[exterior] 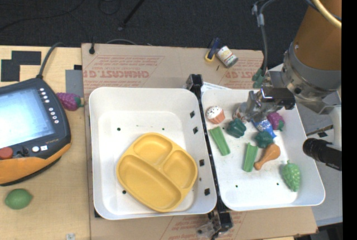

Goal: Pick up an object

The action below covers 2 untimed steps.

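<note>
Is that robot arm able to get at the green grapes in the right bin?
Probably yes. The green grapes lie alone near the right bin's front corner, nothing on top, and the gripper hangs over the same bin. The bin wall close by might crowd it.

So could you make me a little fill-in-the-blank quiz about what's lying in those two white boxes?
1. The yellow tray lies in the ____ bin.
2. The green grapes lie near the right bin's ____ corner.
3. The tray has ____ compartments.
4. The end effector hovers over the ____ bin.

Missing words: left; front right; three; right
</note>
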Each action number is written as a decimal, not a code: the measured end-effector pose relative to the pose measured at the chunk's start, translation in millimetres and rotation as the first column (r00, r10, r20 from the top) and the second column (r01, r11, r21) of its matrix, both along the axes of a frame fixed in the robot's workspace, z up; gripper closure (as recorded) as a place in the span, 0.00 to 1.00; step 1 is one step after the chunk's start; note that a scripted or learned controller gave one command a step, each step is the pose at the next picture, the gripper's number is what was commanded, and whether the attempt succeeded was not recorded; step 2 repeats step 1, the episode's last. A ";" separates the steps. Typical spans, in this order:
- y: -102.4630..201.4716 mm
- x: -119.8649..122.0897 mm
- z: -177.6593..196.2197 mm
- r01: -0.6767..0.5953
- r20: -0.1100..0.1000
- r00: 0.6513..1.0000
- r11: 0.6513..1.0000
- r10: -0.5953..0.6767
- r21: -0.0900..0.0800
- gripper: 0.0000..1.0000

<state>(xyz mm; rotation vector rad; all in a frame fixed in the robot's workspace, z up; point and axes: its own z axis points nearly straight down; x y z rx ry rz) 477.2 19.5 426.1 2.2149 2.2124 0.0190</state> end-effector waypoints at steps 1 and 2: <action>57.1 -1.1 28.9 -0.007 -0.016 1.000 1.000 0.007 0.000 1.00; 57.1 -1.1 28.9 -0.007 -0.016 1.000 1.000 0.007 0.000 1.00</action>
